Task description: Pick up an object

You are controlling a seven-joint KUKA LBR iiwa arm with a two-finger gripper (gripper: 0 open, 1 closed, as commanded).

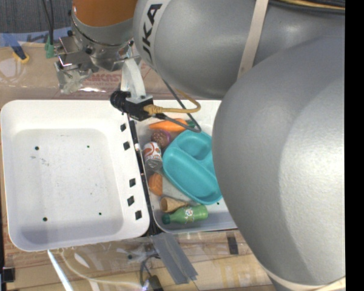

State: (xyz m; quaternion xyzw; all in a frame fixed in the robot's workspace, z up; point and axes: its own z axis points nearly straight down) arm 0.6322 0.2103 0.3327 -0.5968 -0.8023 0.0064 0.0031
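Above both bins (73,235), arm (249,53) looms.

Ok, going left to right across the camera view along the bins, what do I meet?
Left white bin → soda can → teal divided dish → grey arm body.

Arm (242,71) over cluttered right bin (194,223)

left bin (24,180): floor bare, open from above | right bin (221,225): crowded — teal dish (194,165), green bottle (187,214), can (152,155), carrot (167,126) close-packed | arm (261,102) overhangs right bin, covering its right part
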